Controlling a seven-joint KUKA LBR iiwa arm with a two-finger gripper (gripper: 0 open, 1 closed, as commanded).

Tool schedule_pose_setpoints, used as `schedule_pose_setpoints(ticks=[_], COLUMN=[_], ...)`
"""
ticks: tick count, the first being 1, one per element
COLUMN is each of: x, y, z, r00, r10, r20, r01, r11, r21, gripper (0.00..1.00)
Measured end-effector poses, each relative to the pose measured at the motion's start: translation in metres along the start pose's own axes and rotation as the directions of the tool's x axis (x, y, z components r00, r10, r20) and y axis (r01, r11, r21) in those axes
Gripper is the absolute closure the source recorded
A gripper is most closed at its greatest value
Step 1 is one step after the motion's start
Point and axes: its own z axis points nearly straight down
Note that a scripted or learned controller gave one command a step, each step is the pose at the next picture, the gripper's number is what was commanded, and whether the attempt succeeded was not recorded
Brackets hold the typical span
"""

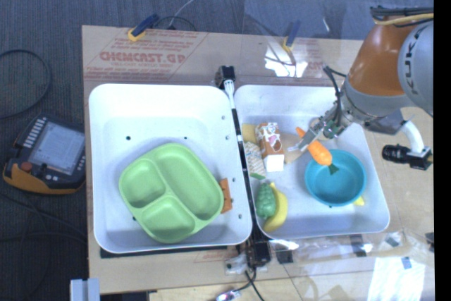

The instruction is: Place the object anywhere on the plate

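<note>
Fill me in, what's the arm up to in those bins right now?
The arm's gripper is down in the right bin, at a carrot lying across the rim of a blue bowl. Whether it actually grips the carrot is unclear from this angle. The green plate waits in the left bin with nothing on it, so the placing is not done yet.

A light green plate [169, 191] with three compartments lies flat in the left white bin, turned at a slant. In the right bin, a small orange toy carrot [320, 152] with a green tip sits tilted over the rim of a blue bowl, possibly touching it.
</note>
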Motion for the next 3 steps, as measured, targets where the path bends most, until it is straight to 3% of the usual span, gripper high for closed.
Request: schedule_pose_setpoints(ticks=[1,2,3], x=[0.103,0.205,0.200], y=[-0.014,0.077,0.072], z=[-0.023,-0.096,-0.093], r00=[0.994,0.997,0.998], r10=[-0.108,-0.071,-0.061], r20=[-0.004,-0.001,-0.001], r01=[0.108,0.071,0.061], r11=[0.994,0.997,0.998], r21=[-0.003,-0.010,-0.001], gripper=[1.00,1.00,0.00])
